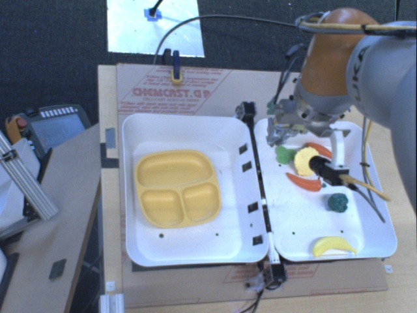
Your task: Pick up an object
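A shallow white left bin (163, 126) holds one thing: a pale yellow divided tray (176, 188), lying flat near the bin's middle. The tray has one long compartment across its far side and two smaller ones along its near side, and nothing shows in any of them.

Touching it on the right, the white right bin (306, 230) holds several small toy foods. A light green piece (285, 154) lies in the far left part. Just beside it is a round yellow piece (302, 162), with a red-orange pepper shape (304, 181) along its near side. A second red-orange piece (319, 149) lies just beyond the yellow one. Nearer the middle sits a dark green clump (337, 202), apart from the rest. A yellow banana (333, 246) lies alone by the near rim.

The grey and orange arm (365, 51) reaches in from the right. Its gripper (281, 135) hangs over the far left part of the right bin, just above the light green piece. The gripper is small and cluttered; whether it is spread or pressed together cannot be told, and nothing can be seen held in it. The arm covers the bin's far right corner, and part of the second red-orange piece is hidden.
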Tool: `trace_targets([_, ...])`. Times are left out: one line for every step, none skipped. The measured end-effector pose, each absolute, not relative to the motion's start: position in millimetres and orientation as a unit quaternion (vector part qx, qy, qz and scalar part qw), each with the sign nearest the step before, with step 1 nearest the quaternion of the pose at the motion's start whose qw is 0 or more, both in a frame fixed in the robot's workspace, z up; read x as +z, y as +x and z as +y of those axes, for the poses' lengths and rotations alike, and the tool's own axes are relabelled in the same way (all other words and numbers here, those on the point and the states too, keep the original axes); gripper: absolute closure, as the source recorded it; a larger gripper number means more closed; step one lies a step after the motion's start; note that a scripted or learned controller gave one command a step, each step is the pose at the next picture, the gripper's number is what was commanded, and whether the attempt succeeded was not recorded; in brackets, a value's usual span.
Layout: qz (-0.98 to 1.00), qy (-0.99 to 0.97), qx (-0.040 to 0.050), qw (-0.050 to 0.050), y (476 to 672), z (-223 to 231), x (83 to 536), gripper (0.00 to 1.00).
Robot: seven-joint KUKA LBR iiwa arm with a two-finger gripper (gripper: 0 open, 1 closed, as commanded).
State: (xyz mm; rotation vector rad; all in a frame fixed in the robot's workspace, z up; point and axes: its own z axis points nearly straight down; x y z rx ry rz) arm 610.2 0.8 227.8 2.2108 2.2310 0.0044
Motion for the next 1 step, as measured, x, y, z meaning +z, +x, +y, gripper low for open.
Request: trace_targets([0.710,0.704,0.0007,-0.001,609.8,56.7,217.3,1.00])
